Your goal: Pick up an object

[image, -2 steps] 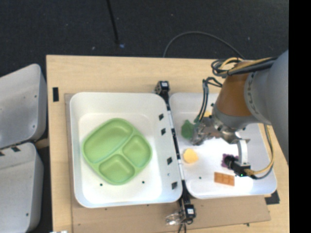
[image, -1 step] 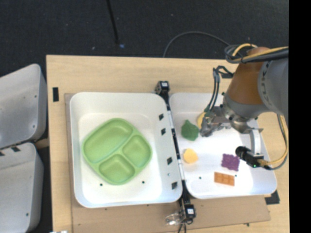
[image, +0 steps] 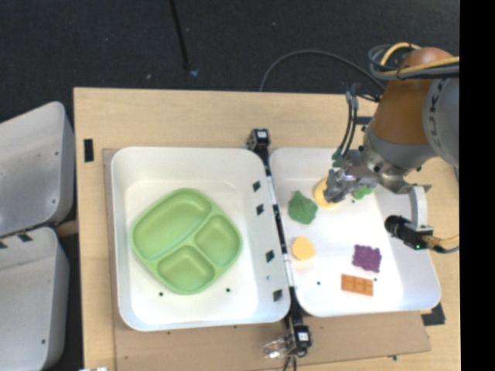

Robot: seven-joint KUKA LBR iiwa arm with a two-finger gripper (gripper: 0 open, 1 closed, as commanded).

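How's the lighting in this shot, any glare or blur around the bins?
Camera view: even, soft lighting; the right white bin looks bright and slightly washed out, with faint shadows under the small purple block. The gripper area is a little blurred; the green divided plate is sharp enough.

Glossy green plastic tray (image: 186, 240), smooth white bins (image: 124, 284), matt wooden bench (image: 193, 118)

Green divided tray (image: 186, 241) — left bin (image: 124, 300)

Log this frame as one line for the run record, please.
phase: reaching | gripper: low in right bin, over yellow piece | grasp: unconfirmed | nearby: green block | left bin: green tray
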